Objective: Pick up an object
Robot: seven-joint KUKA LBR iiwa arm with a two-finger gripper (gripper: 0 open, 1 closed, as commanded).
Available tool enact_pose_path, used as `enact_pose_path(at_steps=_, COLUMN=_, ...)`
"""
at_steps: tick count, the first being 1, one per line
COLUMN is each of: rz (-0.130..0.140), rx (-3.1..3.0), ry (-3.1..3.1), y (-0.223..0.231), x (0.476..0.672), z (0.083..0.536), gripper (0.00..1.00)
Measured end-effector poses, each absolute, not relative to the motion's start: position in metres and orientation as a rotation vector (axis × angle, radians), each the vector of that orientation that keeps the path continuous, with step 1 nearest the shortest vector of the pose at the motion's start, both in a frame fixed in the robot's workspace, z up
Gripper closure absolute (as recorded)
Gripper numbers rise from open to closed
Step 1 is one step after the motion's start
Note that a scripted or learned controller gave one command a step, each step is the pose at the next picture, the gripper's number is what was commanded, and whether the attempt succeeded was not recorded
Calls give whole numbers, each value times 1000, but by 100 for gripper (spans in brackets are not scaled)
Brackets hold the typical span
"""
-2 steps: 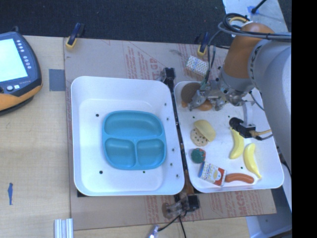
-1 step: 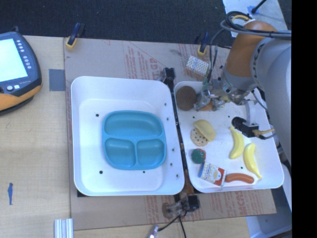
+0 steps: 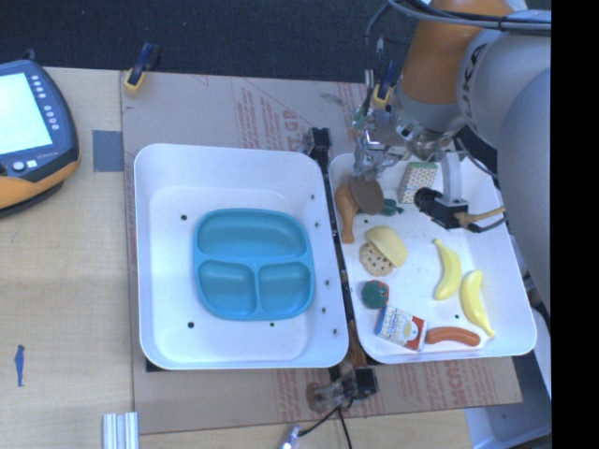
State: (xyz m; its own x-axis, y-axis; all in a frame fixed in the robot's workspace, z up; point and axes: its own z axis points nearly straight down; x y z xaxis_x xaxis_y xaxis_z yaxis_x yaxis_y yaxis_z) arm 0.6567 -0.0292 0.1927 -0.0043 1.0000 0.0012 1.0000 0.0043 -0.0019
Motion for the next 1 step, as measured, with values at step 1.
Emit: enact_pose_path(at_steps=1, rz=3, rx=-2215, ry=-2224, y=-30, x=656, z=192, gripper=0)
